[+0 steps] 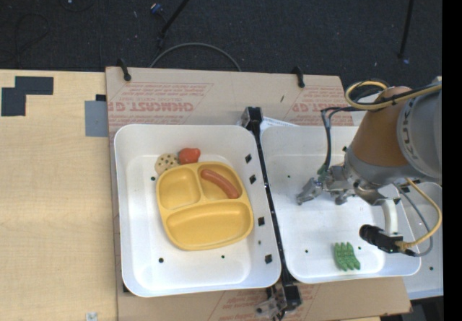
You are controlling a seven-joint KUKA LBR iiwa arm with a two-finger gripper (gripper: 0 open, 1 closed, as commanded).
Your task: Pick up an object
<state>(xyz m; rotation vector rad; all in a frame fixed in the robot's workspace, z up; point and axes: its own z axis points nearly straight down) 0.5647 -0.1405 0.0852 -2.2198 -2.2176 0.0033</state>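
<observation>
Although several small things lie in the two bins, the one nearest the arm is a green ridged piece (346,256) that rests flat on the floor of the right bin (303,161), toward that bin's near right corner and apart from its walls. The gripper (312,193) hangs over the middle of the same bin, up and to the left of the green piece and well apart from it; its metal fingers point toward the divider between the bins, nothing can be seen between them, and how far they stand open I cannot tell from this slant. Behind the gripper the arm (393,141) comes in from the right, its orange band broad above the wrist, with yellow and black cables looping around it and a black fitting hanging just right of the green piece. In the left bin (137,204) sits a yellow divided plate (203,211), turned slightly askew. A sausage (221,182) lies in the plate's upper right compartment, slanting down to the right. Just beyond the plate's far edge, on the bin floor, a small red piece (189,156) sits beside a pale speckled cookie (165,162), the cookie to its left. Both bins rest on a sheet of cardboard (180,99) with red printing, which lies on the light wooden bench (50,211).
</observation>
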